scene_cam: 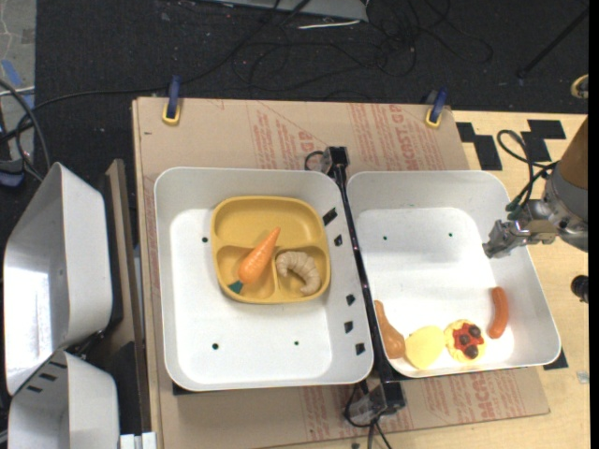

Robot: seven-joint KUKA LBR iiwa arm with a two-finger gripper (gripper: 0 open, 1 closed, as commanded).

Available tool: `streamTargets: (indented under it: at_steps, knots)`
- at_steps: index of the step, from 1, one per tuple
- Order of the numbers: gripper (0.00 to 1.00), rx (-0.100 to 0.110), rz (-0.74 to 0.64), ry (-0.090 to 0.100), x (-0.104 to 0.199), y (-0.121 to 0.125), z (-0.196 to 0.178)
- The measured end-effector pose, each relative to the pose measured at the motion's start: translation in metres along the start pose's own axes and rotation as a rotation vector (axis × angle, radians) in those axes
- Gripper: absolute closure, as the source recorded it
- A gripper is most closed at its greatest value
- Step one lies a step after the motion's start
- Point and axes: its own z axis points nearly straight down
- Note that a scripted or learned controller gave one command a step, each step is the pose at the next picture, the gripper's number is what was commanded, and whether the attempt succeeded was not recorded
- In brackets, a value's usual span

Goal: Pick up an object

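**Right bin: sausage nearest the gripper, lying at its six o'clock**

We log the gripper [501, 238] at the three o'clock edge of the right bin [412, 195], low over the rim. Whether its jaws are apart or together we cannot tell; nothing shows between them.

Nearest item: a small orange-red sausage [499, 311], toward six o'clock from the gripper, near but apart. Its long axis runs roughly twelve to six, so we judge a grasp across its short width the natural approach.

Other right-bin stock, along the six o'clock wall:
- a red-and-yellow toy food piece [465, 339], just beside the sausage at its eight o'clock;
- a pale yellow round piece [424, 346], touching it;
- a brown drumstick-like piece [387, 331] against the nine o'clock wall.

Left bin [187, 344]: a yellow divided plate [225, 223] holding a carrot [259, 256] and a pale shrimp [301, 270], well apart from the arm.

Nothing stands between gripper and sausage; the bin wall beside it may crowd the fingers.
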Motion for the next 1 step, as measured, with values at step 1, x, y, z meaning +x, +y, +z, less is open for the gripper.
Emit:
streamTargets:
  at_steps: [1]
  knots:
    - [1.0,0.001,0.0,0.0,-0.0003,0.0014,-0.033]
